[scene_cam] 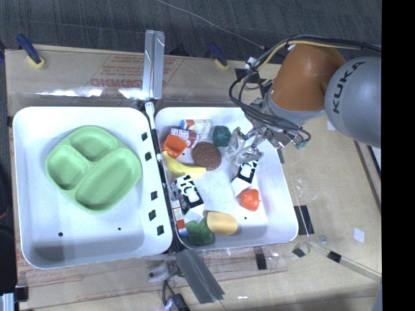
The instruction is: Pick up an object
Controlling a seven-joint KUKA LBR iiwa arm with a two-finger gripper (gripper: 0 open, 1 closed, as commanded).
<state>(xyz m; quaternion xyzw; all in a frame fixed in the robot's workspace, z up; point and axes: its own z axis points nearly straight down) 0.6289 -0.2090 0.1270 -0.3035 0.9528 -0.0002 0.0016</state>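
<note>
My gripper [241, 149] hangs over the right bin [282, 206], near its upper right part, with its metal fingers pointing down-left. Just below it lies a white bottle with a black label [245, 173] and an orange-red cap [249, 199]. Left of the gripper are a dark teal piece [222, 135], a brown round disc [206, 155], a banana [181, 168], an orange piece [174, 144] and a small printed carton [196, 129]. Nothing is visibly between the fingers.
The left bin [39, 238] holds a green divided plate [94, 167]. In the right bin's front part lie a black-and-white box [187, 194], a yellow lump [222, 222] and a green piece [198, 233]. A metal clamp [154, 60] stands behind the bins' divider.
</note>
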